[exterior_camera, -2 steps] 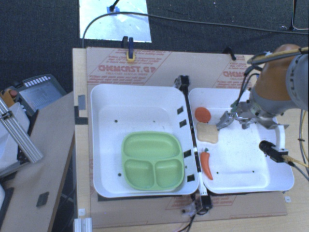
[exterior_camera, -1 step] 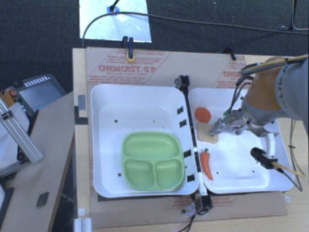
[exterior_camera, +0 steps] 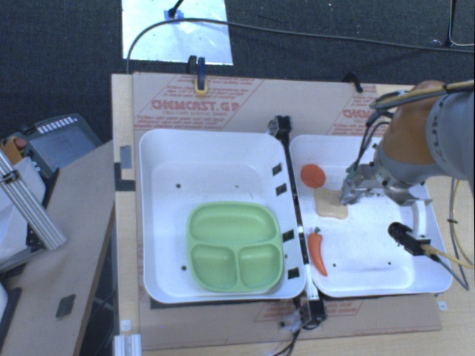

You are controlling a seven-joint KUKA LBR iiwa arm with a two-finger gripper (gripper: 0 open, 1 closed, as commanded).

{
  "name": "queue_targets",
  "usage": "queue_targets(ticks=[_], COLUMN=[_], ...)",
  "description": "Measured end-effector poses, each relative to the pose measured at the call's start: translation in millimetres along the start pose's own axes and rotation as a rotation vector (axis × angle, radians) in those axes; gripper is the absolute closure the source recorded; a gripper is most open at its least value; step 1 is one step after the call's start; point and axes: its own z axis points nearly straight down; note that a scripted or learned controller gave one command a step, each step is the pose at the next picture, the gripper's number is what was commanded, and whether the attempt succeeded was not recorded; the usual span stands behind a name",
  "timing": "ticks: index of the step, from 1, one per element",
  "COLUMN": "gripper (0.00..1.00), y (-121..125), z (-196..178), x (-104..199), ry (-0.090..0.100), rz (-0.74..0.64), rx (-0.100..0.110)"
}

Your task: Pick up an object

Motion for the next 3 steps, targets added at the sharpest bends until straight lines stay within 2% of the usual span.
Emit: queue_targets(ticks=[1,2,3], gripper=[1.0,1.0,1.0], y=[-7.8,0.5,-3.4], z=[-51.2,-97.5,-156.7], x=[1.7,-1.5,-9.3], ry=[-0.001,-0.001,-0.002], rz=[-0.001,-0.003,-0.003], rx=[0.001,0.0,-0.002])
